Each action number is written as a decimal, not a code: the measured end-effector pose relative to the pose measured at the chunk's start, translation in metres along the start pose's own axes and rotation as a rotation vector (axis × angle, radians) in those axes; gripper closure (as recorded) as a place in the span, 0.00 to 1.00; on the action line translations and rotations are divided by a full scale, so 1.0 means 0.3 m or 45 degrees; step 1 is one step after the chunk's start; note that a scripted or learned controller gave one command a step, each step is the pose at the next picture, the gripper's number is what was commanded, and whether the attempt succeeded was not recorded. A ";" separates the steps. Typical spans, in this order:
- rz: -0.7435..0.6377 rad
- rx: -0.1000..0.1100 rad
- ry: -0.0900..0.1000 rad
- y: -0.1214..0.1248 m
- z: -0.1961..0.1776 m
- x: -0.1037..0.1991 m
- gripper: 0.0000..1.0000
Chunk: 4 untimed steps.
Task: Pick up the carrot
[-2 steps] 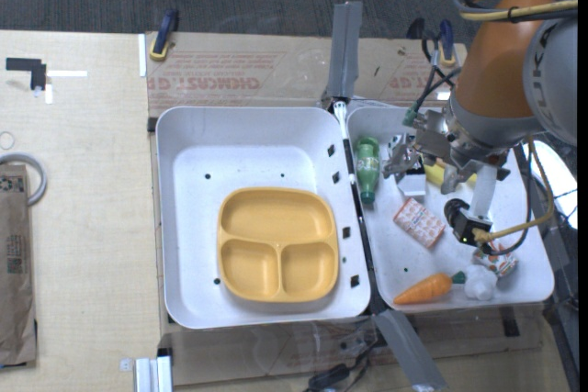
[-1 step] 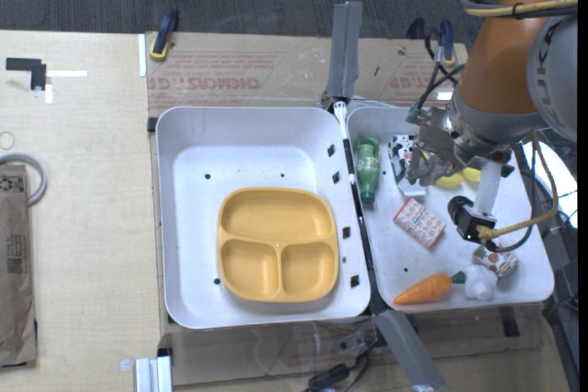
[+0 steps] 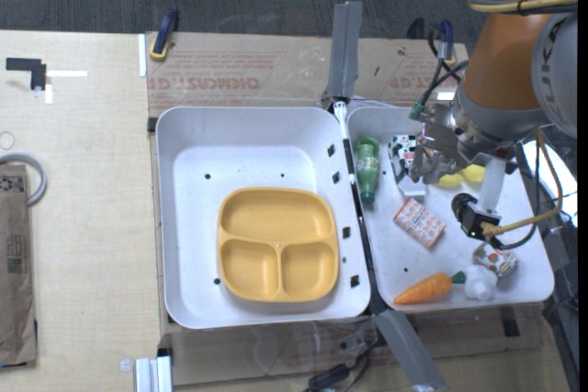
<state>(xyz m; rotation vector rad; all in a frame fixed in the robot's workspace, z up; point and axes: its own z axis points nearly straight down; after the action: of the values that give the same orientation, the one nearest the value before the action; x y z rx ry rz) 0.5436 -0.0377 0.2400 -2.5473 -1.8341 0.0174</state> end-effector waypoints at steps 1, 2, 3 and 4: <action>-0.274 -0.006 0.006 -0.124 0.167 0.002 1.00; -0.094 -0.009 0.006 0.069 0.135 -0.041 1.00; 0.058 -0.009 0.006 0.187 0.164 -0.124 1.00; 0.250 -0.007 0.006 0.168 -0.199 0.011 1.00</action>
<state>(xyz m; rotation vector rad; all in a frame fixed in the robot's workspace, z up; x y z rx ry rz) 0.5931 -0.0504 0.2993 -2.7175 -1.5766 0.0064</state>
